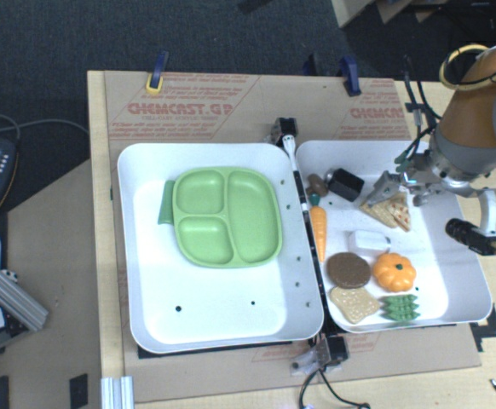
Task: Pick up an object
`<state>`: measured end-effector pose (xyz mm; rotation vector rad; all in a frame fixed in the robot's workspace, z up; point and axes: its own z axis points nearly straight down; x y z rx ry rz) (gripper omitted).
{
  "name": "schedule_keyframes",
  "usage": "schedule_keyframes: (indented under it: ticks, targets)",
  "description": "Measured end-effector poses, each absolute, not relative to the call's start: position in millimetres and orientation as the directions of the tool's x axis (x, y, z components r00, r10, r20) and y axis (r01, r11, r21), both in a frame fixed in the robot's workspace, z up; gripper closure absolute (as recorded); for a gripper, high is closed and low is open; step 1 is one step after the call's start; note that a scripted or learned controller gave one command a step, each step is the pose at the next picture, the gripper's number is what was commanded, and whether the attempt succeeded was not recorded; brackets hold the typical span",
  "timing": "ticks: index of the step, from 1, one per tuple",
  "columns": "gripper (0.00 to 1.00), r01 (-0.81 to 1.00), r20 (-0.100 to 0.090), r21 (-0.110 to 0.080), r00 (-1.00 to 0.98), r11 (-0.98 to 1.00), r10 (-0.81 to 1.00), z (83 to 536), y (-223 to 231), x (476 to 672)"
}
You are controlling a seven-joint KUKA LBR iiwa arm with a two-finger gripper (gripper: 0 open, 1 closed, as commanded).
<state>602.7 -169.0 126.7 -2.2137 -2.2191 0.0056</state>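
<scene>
Tan triangular sandwich wedge point(390, 210), lying at one o'clock in right white bin point(465, 292), just under hand point(399, 180). Hand hovering close above, grip impossible to tell from here. Probably chosen for sitting apart from orange carrot point(318, 231) and orange pumpkin point(395, 272). Green divided plate point(227, 216) alone in left white bin point(146, 254).

Grey arm point(474, 139), orange band, black cables
</scene>
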Motion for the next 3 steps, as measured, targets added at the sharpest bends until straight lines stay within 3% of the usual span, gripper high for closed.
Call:
schedule_keyframes:
  ticks: [1,2,3]
  targets:
    - [0.00,1.000,-0.004,0.003,-0.001,0.001,1.000,87,-170,604.3]
    - [1.00,1.000,-0.010,0.018,-0.001,0.001,1.000,103,-172,607.9]
    - [1.00,1.000,-0.002,0.007,0.000,0.001,1.000,167,-175,607.5]
